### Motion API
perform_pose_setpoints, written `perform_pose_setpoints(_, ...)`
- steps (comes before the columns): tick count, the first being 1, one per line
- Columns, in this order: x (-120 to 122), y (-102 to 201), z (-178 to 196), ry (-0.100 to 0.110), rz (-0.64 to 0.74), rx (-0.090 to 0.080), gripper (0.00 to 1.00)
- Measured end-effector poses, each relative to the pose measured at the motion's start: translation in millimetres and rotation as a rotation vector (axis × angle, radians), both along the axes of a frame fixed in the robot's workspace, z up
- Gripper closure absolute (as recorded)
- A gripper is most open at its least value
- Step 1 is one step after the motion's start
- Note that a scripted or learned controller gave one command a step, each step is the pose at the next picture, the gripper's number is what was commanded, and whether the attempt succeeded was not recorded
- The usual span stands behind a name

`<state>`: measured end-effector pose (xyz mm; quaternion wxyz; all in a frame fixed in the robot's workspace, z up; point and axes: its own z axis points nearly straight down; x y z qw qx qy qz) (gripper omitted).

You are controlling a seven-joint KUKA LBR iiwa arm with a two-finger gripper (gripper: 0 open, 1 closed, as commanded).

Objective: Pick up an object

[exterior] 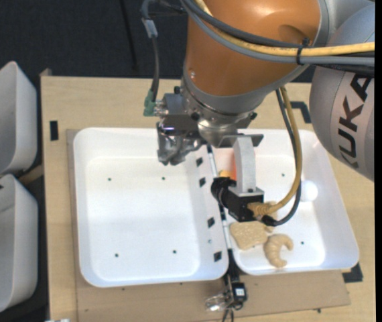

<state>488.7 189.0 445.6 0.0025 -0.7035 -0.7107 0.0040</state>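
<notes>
A flat tan slab [248, 235] lies in the right bin [315, 237], near the front and close against the ridge that divides the two bins. Its long axis runs across the bin, left to right, with the right end a little higher in the view. Just beside it, to the right and nearer the front wall, sits a tan curled piece [278, 251]. It is bent like a crescent, with its back towards the right wall and its two ends turned towards the slab. A small orange thing [224, 173] shows further back along the same ridge, mostly hidden, so its shape cannot be told. A pale round shape [309, 192] rests by the right wall, too washed out to name.

The arm [342, 113] comes in from the right and bends steeply down, its orange band [244, 39] high over the bench [58, 106]. The wrist points straight down above the ridge. The claw [171, 147] hangs over the back right corner of the left bin [134, 210], well apart from the slab and the curled piece. It is dark and seen from above, and whether it is released or clenched cannot be told.
</notes>
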Motion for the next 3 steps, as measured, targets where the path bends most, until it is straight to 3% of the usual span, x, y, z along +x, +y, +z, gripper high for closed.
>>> perform_pose_setpoints(1,1,-5,6,-0.010,-0.009,0.002,0.00)
perform_pose_setpoints(2,2,-5,17,-0.011,-0.010,0.002,1.00)
perform_pose_setpoints(3,3,-6,28,-0.012,-0.012,0.002,1.00)
